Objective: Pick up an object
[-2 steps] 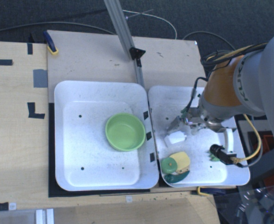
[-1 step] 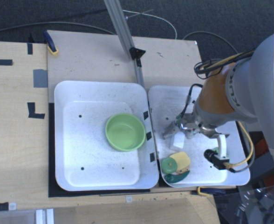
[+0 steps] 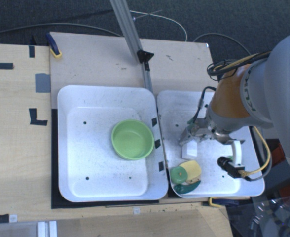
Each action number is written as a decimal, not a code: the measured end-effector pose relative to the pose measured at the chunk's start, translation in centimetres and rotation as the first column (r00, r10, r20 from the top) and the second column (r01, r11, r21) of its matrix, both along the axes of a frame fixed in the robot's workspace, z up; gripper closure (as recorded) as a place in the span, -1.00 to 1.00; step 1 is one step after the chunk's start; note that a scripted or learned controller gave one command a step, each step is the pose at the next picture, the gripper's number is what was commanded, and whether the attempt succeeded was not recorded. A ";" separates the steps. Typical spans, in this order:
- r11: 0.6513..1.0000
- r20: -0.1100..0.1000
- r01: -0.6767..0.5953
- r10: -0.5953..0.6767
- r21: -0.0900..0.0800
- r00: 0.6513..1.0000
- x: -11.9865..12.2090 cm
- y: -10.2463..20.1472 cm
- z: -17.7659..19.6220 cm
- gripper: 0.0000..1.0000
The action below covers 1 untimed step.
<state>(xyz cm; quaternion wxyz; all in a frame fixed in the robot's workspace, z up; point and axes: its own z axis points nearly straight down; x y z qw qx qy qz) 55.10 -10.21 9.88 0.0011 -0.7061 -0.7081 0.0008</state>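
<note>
You see one green bowl [image 3: 132, 139] in the left bin [image 3: 71, 132], one white block [image 3: 190, 150] and one yellow-green toy [image 3: 187, 175] in the right bin [image 3: 172, 107], while the gripper [image 3: 190, 135] is above the block, its opening impossible to tell.

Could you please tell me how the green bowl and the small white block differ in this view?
The green bowl is round and hollow; the white block is boxy. The bowl is far larger. The bowl sits in the left bin, the block in the right bin by the gripper.
</note>
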 end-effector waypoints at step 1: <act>1.000 0.005 0.000 0.000 -0.001 1.000 0.6 0.9 5.0 1.00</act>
